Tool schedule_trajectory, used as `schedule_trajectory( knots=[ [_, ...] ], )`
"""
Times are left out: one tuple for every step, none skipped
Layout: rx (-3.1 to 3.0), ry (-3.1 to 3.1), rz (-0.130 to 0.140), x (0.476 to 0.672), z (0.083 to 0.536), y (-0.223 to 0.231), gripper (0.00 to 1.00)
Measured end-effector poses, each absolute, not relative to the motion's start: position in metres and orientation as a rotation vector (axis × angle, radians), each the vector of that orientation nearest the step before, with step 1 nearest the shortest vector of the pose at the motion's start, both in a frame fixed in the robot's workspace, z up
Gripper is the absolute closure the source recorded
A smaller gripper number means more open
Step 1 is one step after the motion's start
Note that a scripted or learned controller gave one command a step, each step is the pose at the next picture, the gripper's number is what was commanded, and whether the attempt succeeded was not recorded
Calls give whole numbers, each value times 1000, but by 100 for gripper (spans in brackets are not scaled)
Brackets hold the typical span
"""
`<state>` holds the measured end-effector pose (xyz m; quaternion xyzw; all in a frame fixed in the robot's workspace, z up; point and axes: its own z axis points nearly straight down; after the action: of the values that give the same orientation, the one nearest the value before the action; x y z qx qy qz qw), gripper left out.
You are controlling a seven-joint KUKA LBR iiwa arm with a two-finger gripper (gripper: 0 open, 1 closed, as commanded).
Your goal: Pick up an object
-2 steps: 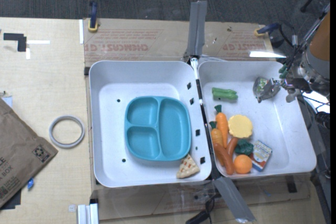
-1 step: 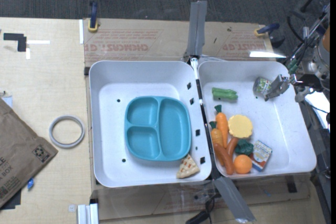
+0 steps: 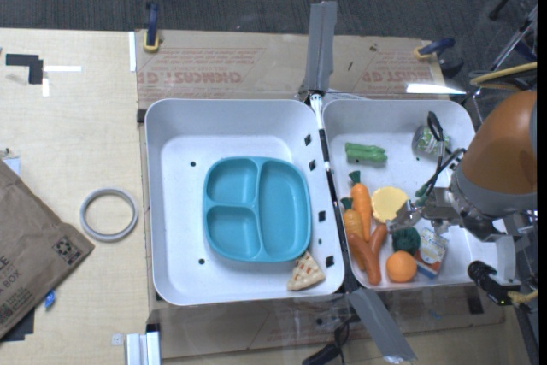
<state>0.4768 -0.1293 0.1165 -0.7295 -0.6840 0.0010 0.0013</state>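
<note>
Wooden tabletop [image 3: 68, 141] carries two white bins; the pincer [image 3: 420, 218] hangs low in the right bin [image 3: 389, 122], whether apart or together I cannot tell. Just left of it lies a yellow round toy [image 3: 387, 203], then two orange carrots [image 3: 362, 214]; descend squarely over one.

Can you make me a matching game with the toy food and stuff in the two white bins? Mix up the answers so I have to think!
Things:
1. blue plate
2. waffle slice
3. green pickle
4. orange fruit

Places:
A. near the front edge of the right bin, beside the carrots
B. middle of the left bin
C. toward the back of the right bin
D. front right corner of the left bin, just off the plate's edge

Right pairs: 1-B, 2-D, 3-C, 4-A
</note>
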Motion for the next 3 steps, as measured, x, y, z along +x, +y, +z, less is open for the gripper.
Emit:
schedule_trajectory(
  knots=[
    [-2398, -2047, -12, 481, 101, -118, 0],
    [-2398, -2048, -13, 481, 101, -118, 0],
    [-2373, -2084, -21, 488, 101, -155, 0]
  ],
)
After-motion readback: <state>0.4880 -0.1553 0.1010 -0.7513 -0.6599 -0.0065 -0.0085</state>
